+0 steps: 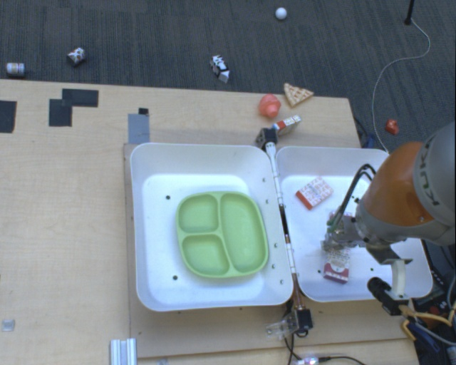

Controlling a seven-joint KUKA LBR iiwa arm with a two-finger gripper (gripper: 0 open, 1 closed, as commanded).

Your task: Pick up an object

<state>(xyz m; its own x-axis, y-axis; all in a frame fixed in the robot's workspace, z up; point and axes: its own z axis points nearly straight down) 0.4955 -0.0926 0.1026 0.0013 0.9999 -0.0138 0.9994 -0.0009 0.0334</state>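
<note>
- A small red and white packet (336,271) lies flat on the floor of the right bin (306,285), in the lower right part of the frame, near that bin's lower edge.
- The gripper (335,241) is directly above the packet in the picture, its tip at or just over the packet's upper edge; whether it touches cannot be told.
- Whether the end effector is open, closed or gripping anything cannot be told: its tip is small and blurred against the packet.
- A second red and white packet (314,192) lies tilted in the upper part of the same bin, well apart from the gripper.
- The arm (399,196) comes in from the right edge of the frame, its orange band over the right bin's far side, with a black cable looping along it.
- The left bin (142,214), at the centre of the frame, touches the right bin along their shared edge.
- A pale green divided tray (222,234) with three compartments rests in the middle of the left bin.
- On the bench above the bins, a red ball (269,105) sits beside a triangular pizza-slice toy (298,94).
- A white ball (281,13) lies on the dark floor at the top of the frame.
</note>
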